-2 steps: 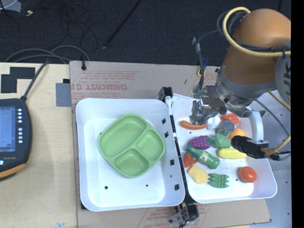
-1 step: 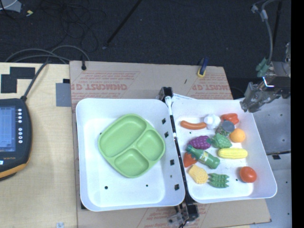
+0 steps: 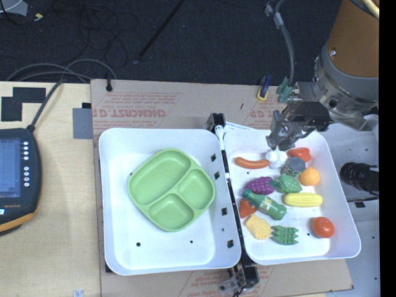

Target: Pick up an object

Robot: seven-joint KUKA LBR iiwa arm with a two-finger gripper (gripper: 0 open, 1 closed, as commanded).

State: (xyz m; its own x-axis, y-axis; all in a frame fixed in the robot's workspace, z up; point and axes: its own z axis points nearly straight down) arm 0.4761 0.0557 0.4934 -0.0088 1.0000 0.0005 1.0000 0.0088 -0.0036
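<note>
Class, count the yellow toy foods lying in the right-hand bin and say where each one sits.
2. The yellow corn cob lies mid-right, below the orange. The yellow wedge sits near the front, left of the green pea pods. Others may hide under the gripper.

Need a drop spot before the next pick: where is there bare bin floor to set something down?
Left bin: bare floor along the near edge and both near corners, around the green divided plate. Right bin: a bare strip near the front right corner, past the tomato. Its middle and far end under the gripper are crowded with toy food.

Glossy white plastic bins (image 3: 117,240), smooth matt green plastic plate (image 3: 171,189), shiny plastic toy food (image 3: 302,200)
</note>
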